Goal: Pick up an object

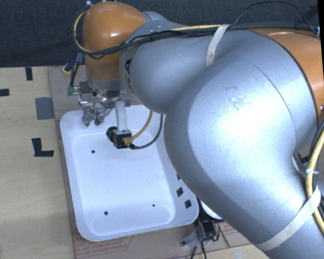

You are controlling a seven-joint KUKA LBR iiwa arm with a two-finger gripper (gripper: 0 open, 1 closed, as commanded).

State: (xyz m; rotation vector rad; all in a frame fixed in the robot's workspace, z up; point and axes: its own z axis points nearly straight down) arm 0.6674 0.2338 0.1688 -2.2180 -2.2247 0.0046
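Object to pick: its place cannot be told, since the grey arm covers much of the bench. The gripper hangs over the far left corner of the white bin, fingers slightly apart with nothing between them. Just beside it, a small black unit trails a yellow cable. Black tape marks lie on the bench.
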